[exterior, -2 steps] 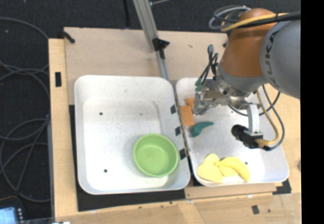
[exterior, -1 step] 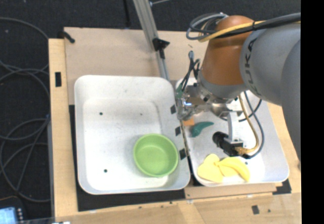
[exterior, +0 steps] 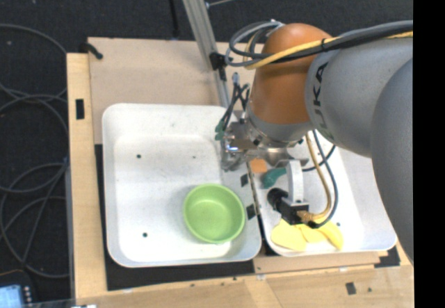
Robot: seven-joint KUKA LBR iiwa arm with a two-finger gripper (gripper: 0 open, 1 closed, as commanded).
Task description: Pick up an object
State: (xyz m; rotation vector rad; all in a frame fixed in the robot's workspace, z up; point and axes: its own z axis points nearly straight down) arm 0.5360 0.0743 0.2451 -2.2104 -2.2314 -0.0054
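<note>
Where the grey arm [exterior: 348, 98] reaches in from the right, its orange band hangs over the seam between the two bins. I cannot tell the gripper's [exterior: 240, 150] state. A green bowl [exterior: 213, 213] sits in the left bin [exterior: 139, 160]; yellow pieces [exterior: 306, 236] lie in the right bin [exterior: 368, 223].

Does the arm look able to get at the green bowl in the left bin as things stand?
Probably yes. The green bowl sits open-side up in the left bin with nothing over it, and the arm hangs just beside it, near the divide between the bins.

Grey arm [exterior: 361, 91], orange band (seemingly cabled)
</note>
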